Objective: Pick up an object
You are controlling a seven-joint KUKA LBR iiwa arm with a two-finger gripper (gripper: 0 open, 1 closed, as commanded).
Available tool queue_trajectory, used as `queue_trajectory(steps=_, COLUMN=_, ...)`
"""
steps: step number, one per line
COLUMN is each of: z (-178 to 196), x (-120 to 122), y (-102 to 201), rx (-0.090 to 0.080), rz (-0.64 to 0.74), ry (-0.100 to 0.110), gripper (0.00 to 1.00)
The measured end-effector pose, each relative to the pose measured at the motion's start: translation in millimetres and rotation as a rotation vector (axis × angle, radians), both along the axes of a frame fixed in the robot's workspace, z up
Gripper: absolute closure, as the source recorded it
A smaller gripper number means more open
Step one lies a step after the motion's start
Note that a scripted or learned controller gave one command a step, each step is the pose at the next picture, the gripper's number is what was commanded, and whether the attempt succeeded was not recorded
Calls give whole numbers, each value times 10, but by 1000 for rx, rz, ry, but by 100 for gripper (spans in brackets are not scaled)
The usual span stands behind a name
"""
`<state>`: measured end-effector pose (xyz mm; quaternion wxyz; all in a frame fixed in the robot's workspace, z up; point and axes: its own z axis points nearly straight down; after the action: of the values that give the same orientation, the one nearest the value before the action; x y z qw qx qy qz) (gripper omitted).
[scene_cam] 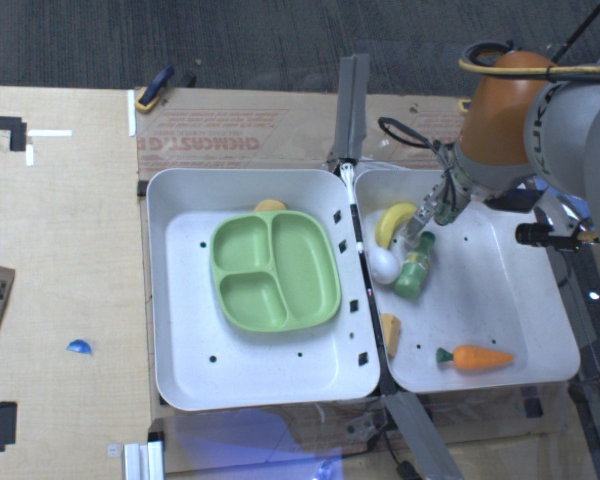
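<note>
My gripper [423, 218] is down in the right bin [500, 298], hovering right above the green bottle [414, 266], beside the banana [392, 221] and white egg [383, 264]. Honestly can't tell if my fingers are apart or together. Carrot [478, 359] sits at the near edge.

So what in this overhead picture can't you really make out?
- Gripper: its fingertips blur into the banana and green bottle, so I cannot tell whether they grip anything.
- Yellowish thing in the left bin: mostly hidden behind the green divided plate.
- Tan piece by the divider: too small to identify.
- White round object: partly covered by the bottle.
</note>
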<state>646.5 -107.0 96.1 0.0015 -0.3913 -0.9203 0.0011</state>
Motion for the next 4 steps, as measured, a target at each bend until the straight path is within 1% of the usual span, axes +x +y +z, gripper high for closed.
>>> queue_trajectory(steps=1, z=921, x=20, y=275, rx=-2, rz=-378, ry=-1, gripper=100)
queue_trajectory(steps=2, z=176, x=-251, y=-43, rx=-1, rz=-316, ry=2, gripper=100)
queue_trajectory(steps=3, z=-75, x=-93, y=-211, rx=-1, rz=-363, ry=-1, gripper=100)
queue_trajectory(steps=4, z=-77, x=-358, y=-142, rx=-1, rz=-331, ry=1, gripper=100)
